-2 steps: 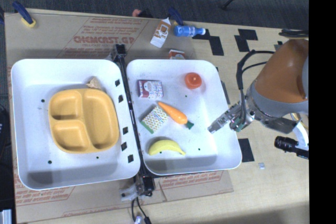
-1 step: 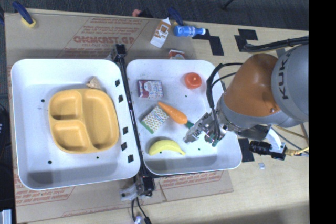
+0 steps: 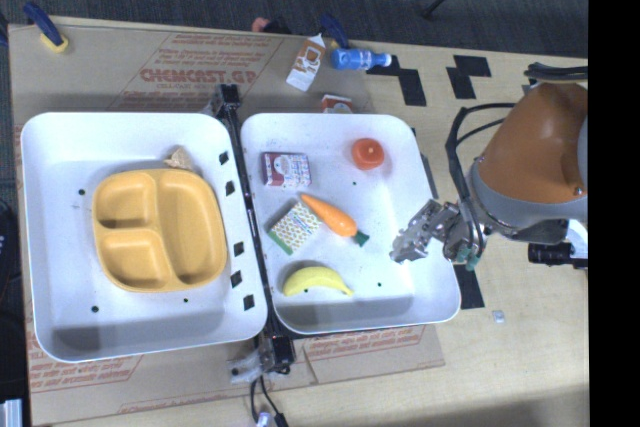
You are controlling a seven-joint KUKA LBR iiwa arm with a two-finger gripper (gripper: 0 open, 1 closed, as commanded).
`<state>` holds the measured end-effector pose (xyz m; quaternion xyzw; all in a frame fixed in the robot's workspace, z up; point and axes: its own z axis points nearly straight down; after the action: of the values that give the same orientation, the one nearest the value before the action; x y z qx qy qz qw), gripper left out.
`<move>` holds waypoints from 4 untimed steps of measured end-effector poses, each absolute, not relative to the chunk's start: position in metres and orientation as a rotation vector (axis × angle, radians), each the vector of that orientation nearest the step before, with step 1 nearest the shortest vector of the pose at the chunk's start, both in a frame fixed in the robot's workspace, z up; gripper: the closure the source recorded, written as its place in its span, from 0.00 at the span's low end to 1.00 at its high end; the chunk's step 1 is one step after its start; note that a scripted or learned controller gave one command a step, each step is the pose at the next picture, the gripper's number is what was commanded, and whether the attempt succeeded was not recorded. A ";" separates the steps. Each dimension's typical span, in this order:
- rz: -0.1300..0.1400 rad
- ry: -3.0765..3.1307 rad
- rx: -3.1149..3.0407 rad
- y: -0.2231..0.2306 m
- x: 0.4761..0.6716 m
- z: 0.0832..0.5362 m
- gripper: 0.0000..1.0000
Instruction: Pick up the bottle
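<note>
Beyond the far rim of the right bin [image 3: 430, 215], on the bare surface [image 3: 520, 355]: the bottle [image 3: 358, 60], lying flat, unreached; low over the bin's right side, the end effector [image 3: 425, 237], fingers parted, nothing between them.

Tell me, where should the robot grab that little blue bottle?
Probably around the middle of the blue bottle, coming straight down. It lies on its side on the bench behind the right bin, its long axis running left-right, so the gripper should close across its narrow width.

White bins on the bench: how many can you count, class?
2. The left bin holds a yellow tray; the right bin holds small items including a banana.
</note>
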<state>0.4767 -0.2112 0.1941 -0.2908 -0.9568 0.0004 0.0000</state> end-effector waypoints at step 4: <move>0.001 -3.127 0.308 -0.171 0.477 0.210 1.00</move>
<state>0.4768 -0.1706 0.2098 0.0980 -0.9952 0.0005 -0.0003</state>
